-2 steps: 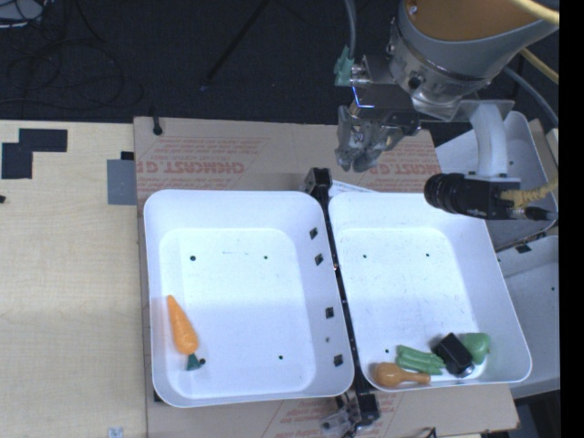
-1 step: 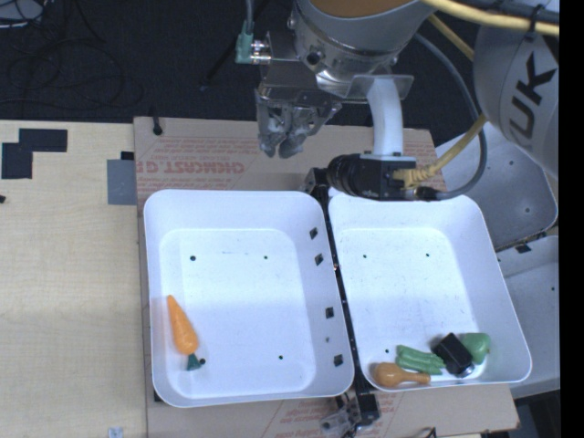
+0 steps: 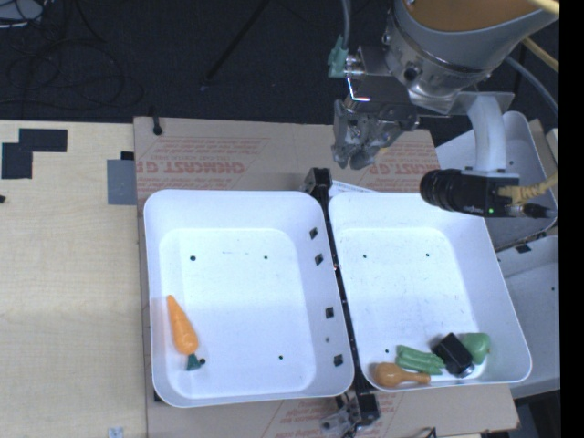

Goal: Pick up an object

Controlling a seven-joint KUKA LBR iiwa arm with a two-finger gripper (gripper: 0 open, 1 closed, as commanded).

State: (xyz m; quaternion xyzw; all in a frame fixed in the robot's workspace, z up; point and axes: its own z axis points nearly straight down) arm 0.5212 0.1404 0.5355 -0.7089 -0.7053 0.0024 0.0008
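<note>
Hovering above the bins' far edge, the claw (image 3: 358, 153), finger state indeterminate, has the right-bin cluster (image 3: 436, 361) nearest, toward the near rim.

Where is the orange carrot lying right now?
The carrot lies in the left bin, near its front-left corner, far from the gripper.

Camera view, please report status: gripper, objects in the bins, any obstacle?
Gripper high above the bins' far edge, holding nothing seen. Carrot alone in left bin. Green, black, tan pieces bunched in right bin near corner. Nothing in the way.
</note>
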